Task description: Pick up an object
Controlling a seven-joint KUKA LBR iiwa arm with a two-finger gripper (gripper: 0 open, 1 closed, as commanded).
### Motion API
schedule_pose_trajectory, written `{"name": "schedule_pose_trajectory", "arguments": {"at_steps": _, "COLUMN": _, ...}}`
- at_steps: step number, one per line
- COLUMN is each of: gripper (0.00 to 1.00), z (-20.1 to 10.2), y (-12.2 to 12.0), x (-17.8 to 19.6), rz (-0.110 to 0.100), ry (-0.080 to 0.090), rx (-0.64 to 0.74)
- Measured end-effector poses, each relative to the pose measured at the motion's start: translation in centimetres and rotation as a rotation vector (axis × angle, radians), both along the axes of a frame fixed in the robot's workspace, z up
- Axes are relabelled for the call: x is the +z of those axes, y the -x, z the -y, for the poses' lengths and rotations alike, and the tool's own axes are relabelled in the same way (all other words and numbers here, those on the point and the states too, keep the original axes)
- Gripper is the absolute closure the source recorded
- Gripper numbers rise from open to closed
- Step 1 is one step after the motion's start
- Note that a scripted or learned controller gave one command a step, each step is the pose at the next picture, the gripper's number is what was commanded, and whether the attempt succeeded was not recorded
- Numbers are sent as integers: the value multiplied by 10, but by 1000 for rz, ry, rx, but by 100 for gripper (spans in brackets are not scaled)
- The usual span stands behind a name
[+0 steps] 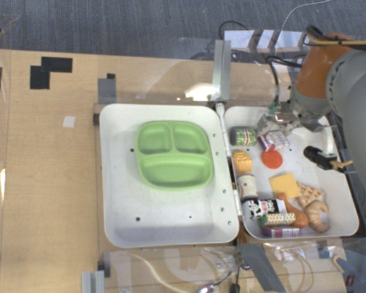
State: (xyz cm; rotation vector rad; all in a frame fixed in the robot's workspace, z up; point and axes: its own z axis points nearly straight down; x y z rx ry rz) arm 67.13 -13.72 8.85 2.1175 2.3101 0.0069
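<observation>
Packet [273,141], pink and white, in the right bin [349,221], just below the claw [277,118] as viewed; touching or apart, not clear. Claw low over the bin's far end; open or closed, cannot tell. Close to the claw's left, a green can [243,136] on its side. Past the packet, farther below the claw, a red disc [271,159]. Down and left of the claw, a yellow corn piece [242,162], then a small jar [247,187]. Well below the claw, a yellow slab [284,185], a croissant [318,213], a black-and-white carton [265,208] and a pink box [280,231]. Far to the claw's left, in the left bin [113,188], a green divided plate [174,153].
</observation>
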Motion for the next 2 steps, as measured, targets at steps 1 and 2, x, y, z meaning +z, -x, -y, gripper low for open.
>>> {"name": "schedule_pose_trajectory", "arguments": {"at_steps": 1, "gripper": 100, "z": -2, "y": -3, "x": 13, "rz": 7, "ry": 2, "rx": 6}}
{"name": "schedule_pose_trajectory", "arguments": {"at_steps": 2, "gripper": 100, "z": -85, "y": 1, "x": 100, "rz": 0, "ry": -3, "rx": -6}}
